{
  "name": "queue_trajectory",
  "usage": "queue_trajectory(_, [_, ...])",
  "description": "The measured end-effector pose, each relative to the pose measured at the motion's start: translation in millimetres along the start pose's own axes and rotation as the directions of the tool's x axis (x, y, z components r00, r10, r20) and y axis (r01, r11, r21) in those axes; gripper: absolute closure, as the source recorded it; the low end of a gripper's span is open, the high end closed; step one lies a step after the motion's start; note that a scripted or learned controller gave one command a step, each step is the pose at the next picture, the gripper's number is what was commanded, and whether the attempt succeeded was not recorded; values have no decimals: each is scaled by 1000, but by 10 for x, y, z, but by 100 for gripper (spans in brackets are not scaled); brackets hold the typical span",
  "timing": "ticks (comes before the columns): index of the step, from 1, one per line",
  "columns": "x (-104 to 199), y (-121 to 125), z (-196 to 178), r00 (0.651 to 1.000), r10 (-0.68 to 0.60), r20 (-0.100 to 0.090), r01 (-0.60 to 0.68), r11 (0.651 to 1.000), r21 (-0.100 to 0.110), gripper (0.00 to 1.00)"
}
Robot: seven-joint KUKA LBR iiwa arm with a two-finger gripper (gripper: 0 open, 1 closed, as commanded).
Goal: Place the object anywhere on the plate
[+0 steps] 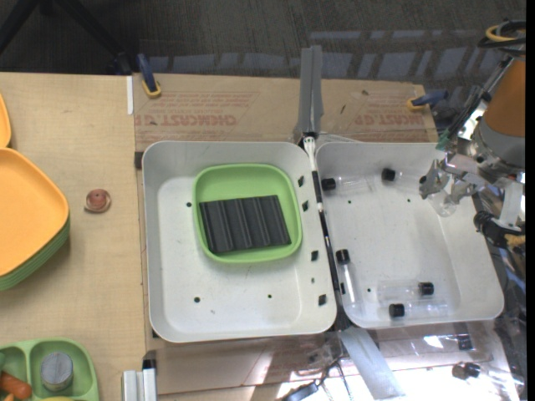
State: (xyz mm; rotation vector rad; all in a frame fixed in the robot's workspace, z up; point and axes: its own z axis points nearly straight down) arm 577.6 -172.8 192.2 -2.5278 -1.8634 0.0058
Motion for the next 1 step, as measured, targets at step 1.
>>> queue_trajectory(1, [0, 0, 0, 1000, 0, 0, 0, 1000, 0, 0])
